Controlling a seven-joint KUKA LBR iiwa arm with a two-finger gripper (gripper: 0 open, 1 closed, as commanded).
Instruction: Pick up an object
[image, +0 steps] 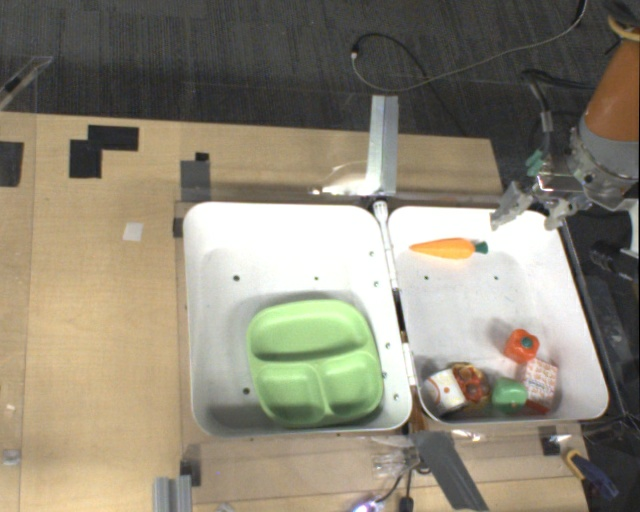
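Observation:
An orange carrot (443, 248) with a green tip lies near the back of the right bin (580, 300). At that bin's front sit a small orange toy (521, 345), a white can (445, 389), a green piece (508, 395) and a red-and-white box (541, 381), crowded together. My gripper (527, 212) hangs over the right bin's back right corner, up and to the right of the carrot. Its two fingers stand apart, open, with nothing between them.
A green divided plate (315, 360) lies in the left bin (215, 250). A metal post (384, 140) rises behind the seam between the bins. Cables run along the floor at the back right.

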